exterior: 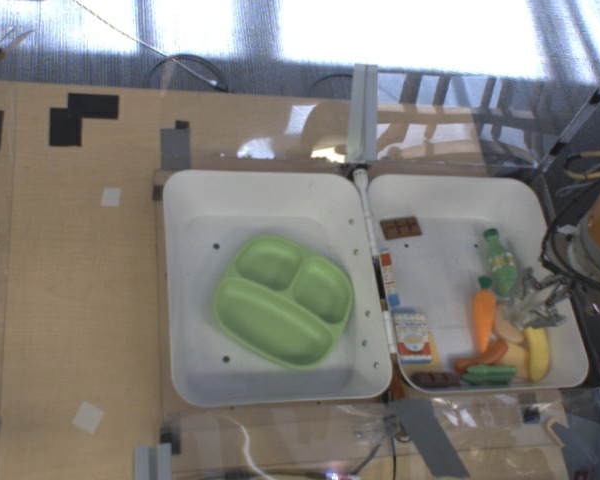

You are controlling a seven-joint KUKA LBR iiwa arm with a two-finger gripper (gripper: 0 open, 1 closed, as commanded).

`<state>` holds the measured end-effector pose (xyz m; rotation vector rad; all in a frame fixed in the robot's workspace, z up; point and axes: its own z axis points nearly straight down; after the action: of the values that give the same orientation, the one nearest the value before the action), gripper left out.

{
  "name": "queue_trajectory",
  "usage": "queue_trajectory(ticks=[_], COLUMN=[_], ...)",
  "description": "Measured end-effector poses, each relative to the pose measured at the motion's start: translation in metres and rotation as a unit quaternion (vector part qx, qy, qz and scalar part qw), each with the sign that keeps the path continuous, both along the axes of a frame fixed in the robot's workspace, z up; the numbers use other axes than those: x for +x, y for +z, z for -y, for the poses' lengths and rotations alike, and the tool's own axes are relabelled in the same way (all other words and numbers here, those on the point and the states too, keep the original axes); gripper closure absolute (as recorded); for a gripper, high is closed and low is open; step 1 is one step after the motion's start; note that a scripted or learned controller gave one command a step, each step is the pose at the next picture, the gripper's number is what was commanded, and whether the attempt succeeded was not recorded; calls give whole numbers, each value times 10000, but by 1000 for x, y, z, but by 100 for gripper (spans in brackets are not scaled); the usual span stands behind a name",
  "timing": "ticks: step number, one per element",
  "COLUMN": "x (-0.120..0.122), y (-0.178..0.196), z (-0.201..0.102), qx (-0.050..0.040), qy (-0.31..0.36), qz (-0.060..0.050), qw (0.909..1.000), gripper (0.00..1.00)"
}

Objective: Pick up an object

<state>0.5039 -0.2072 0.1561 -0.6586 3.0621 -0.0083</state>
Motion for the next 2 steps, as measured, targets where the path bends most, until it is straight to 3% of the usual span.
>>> queue_trajectory(ticks=[1, 2], x=[-3, -3], y=[47, -65], z=[-106, -58], qx=[31, 14], qy=[-951, -232], qz=[4, 15], qw=[9955, 9997], gripper=[100, 100])
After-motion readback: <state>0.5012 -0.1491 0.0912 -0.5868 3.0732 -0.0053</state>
